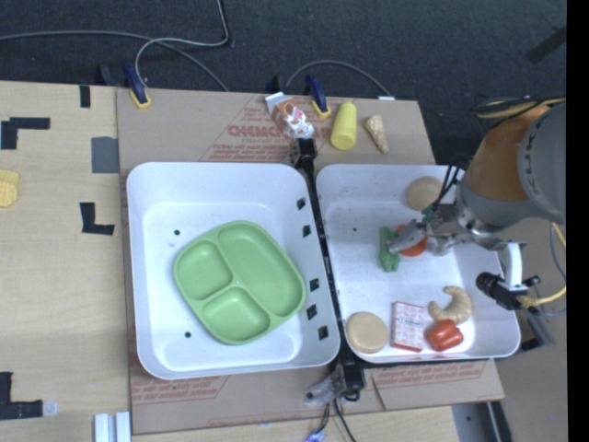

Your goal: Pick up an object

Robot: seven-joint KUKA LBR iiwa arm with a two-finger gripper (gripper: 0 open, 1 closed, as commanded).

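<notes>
The right bin (479,205) holds several small items. Near its middle a green piece (387,250) lies beside a small red-orange piece (414,246). My gripper (419,238) is low in the bin, right over the red-orange piece and just right of the green one, partly covering both. A tan round item (422,191) sits behind the gripper. At the bin's front are a croissant (453,302), a red fruit (444,336), a pink-red packet (408,326) and a round bun (366,331).
The left bin (156,201) holds a green divided plate (239,282). Behind the bins on the cardboard lie a yellow bottle (343,125), a cone (376,133) and a small carton (289,116). The arm (515,178) crosses the right bin's right side.
</notes>
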